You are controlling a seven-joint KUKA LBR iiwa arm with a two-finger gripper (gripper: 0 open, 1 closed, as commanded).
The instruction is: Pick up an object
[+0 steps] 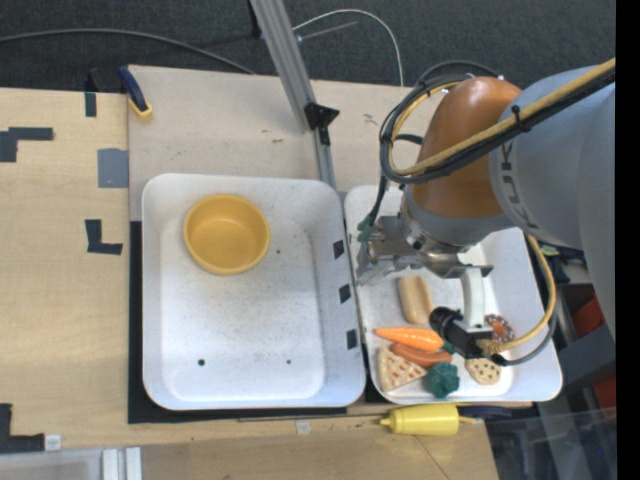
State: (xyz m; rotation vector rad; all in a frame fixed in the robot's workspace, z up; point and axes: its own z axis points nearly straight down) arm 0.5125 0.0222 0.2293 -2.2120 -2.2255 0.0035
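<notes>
Judging by looks, the carrot [410,339] is light, stiff, smooth plastic w/ a taper, so grab its thick middle. It lies in the right bin [535,368], just below a tan bread roll [413,297]. Gripper [385,258] sits above the roll; can't tell its state.

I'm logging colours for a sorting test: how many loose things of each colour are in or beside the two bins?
Yellow: 2, bowl, bottle
Orange: 1, carrot
Tan: 3, bread roll, pizza slice, cookie
Green: 1, broccoli
Total: 7
</notes>
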